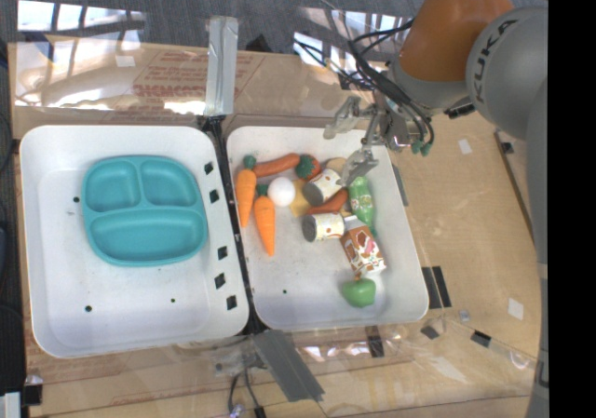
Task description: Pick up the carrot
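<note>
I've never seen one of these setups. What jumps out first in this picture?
Probably the big grey arm with its orange band reaching in from the right, its tool hanging over the right bin. Below it lies a bright jumble of toy food, including two orange carrots. The left bin holds a teal divided tray.

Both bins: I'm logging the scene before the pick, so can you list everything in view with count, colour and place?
Bins: two, white, side by side on the bench.
Divided tray: one, teal, in the left bin.
Carrots: three, orange; two lie side by side at the right bin's left side, one lies along its top.
Ball: one, white, beside the carrots.
Cans: two, pale, mid right bin.
Packet: one, red-brown, right side.
Green items: two, right side; kind unclear.
Arm: one, grey and orange, upper right.
End effector: one, over the right bin's top edge.
</note>
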### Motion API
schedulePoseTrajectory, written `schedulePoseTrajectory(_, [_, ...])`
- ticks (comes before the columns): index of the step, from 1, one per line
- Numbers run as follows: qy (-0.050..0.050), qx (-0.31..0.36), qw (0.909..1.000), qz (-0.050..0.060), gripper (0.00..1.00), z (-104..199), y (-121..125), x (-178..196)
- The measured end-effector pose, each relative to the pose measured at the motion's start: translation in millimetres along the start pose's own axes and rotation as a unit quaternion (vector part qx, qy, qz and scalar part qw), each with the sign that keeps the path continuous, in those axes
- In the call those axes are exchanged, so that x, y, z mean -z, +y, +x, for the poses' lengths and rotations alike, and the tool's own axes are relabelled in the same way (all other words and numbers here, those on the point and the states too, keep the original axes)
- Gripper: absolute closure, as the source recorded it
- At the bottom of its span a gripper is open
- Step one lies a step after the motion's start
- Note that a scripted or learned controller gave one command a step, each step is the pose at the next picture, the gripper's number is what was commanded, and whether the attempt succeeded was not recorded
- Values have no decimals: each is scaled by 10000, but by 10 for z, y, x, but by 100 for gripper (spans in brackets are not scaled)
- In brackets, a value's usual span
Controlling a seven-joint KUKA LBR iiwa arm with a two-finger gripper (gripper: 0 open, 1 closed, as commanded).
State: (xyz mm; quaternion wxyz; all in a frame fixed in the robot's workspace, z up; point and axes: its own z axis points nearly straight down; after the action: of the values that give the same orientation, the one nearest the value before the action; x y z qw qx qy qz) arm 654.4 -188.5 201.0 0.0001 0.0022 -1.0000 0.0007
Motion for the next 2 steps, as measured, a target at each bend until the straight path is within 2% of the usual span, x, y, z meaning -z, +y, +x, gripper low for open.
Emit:
schedulePoseTrajectory(1, [-16,30,10000,6,100,-16,16,117])
schedulePoseTrajectory(2, [-74,-933,9956,15,100,-39,-204,1892])
